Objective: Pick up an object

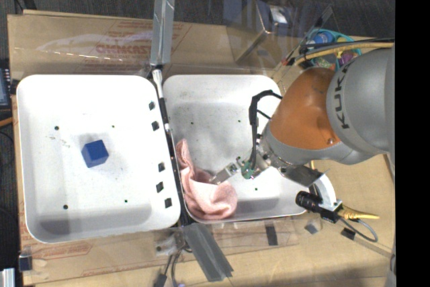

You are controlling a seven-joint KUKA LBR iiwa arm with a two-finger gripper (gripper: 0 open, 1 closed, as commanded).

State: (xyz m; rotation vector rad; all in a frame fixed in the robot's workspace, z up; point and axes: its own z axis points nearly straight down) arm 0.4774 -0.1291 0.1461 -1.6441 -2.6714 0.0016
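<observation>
A pink cloth (207, 195) lies crumpled in the right bin (215, 97), against its left wall and front edge. My gripper (220, 175) is low in that bin, with its tip at the cloth's upper right edge. Whether it touches or holds the cloth I cannot tell. A small blue cube (95, 152) sits alone on the floor of the left bin (40, 117), far from the gripper.
The grey and orange arm (316, 117) covers the right bin's right side. A metal divider with black clips (161, 144) runs between the bins. Cardboard (87, 44) lies behind the bins, and cables and coloured parts (322, 44) sit at the back right.
</observation>
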